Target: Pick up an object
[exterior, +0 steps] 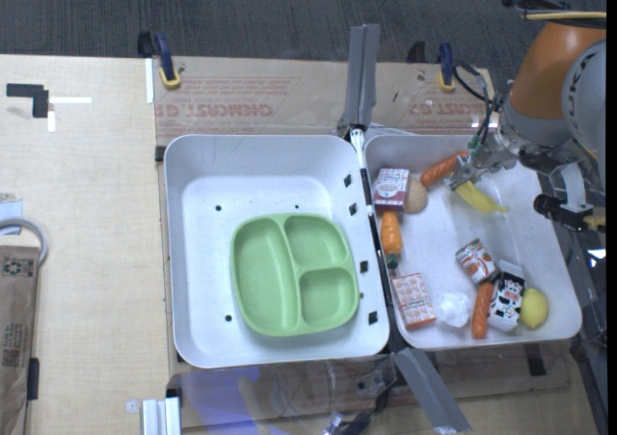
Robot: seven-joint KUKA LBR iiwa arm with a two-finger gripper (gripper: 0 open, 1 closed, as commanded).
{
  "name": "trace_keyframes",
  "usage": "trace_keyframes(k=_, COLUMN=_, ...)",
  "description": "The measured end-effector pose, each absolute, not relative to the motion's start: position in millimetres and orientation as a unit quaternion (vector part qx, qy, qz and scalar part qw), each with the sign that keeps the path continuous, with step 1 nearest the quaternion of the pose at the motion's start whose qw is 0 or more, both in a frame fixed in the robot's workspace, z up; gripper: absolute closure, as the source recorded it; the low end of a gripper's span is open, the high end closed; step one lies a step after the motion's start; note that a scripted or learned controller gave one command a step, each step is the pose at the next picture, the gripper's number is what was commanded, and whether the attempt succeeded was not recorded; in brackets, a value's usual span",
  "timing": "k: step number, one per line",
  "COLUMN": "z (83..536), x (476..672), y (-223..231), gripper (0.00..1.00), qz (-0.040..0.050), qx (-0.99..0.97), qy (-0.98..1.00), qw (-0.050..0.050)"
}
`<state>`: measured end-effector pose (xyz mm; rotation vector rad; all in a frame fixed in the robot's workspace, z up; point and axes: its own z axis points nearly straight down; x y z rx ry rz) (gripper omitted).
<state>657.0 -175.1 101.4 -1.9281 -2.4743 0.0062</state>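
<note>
The right bin [540, 231] holds several small items. An orange carrot [440, 170] lies at its far side, and a yellow banana [479, 198] lies just right of it. My gripper [470, 169] hangs over the far part of this bin, right between the carrot's end and the banana's upper end. The wrist hides what is under it. Nearer the divider are a red box [390, 187], a tan round item [415, 196] and a second carrot [390, 231].
The bin's near side holds a red carton [413, 300], white crumpled item [451, 308], small carton [475, 260], orange carrot [479, 310], black-and-white carton [505, 302] and lemon [533, 308]. A green divided tray [294, 274] lies in the left bin [193, 231].
</note>
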Motion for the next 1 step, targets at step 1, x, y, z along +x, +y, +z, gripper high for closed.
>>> trace_keyframes(k=1, z=199.5, x=659.1, y=-96.0, gripper=1.0, qz=0.0005, qx=-0.678, qy=-0.735, qw=0.0)
